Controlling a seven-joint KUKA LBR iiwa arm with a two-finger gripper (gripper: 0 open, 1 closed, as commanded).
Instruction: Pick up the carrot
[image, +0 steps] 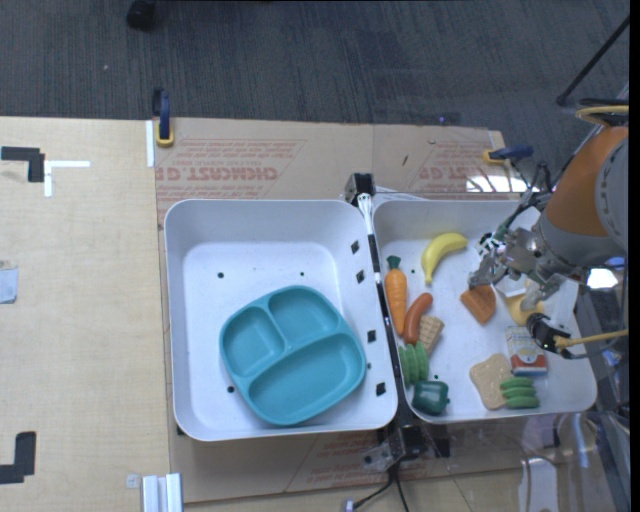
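Observation:
The carrot (396, 293), orange with a green top, lies along the left wall of the right bin (455, 222), its top pointing to the far side. My gripper (489, 268) hangs over the right half of the same bin, well to the right of the carrot. It is just above an orange-brown wedge-shaped food piece (479, 304). Nothing shows in its grasp.
A banana (442, 252) lies behind the carrot and a red sausage (417, 315) right beside it. A waffle piece (430, 332), green vegetables (412, 362), toast (489, 381) and a small carton (525, 356) fill the near part. The left bin (200, 230) holds a blue divided plate (292, 353).

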